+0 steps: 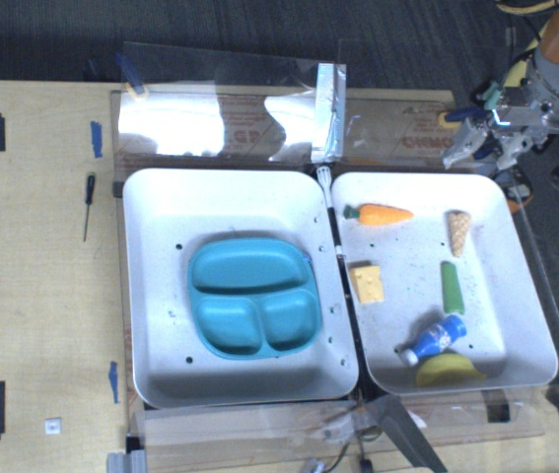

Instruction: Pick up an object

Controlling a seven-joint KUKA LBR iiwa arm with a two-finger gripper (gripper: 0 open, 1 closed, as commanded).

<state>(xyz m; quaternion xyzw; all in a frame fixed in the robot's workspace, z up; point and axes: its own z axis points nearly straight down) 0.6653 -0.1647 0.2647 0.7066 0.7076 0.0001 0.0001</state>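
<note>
Camera view looks down on a pale wooden worktop (pixel 33 294) carrying two shallow white bins side by side. On the bare wood at the 9 o'clock side lies a thin dark screwdriver (pixel 88 203). The left bin (pixel 151 205) holds a blue divided plate (pixel 253 296), one long compartment toward 12 o'clock and two smaller ones toward 6 o'clock, sitting near the bin's centre.

The right bin (pixel 525 294) holds the loose objects. At its 11 o'clock corner rests a toy carrot (pixel 382 215), lying crosswise with the green end toward the divider. Below it, near 9 o'clock, lies a yellow cheese block (pixel 367 284). At 1 o'clock sits a small tan cone-like piece (pixel 458 230), and just below that a green stick-shaped item (pixel 452 288), lying lengthwise. Toward 6 o'clock a blue and white bottle (pixel 436 339) lies tilted, its lower end touching a yellow rounded object (pixel 445 368).

Beyond the right bin's 1 o'clock corner, outside its rim, hovers the gripper (pixel 486 146) on the grey arm with an orange band; whether the jaws are spread or pressed together cannot be told, and nothing shows between them.
</note>
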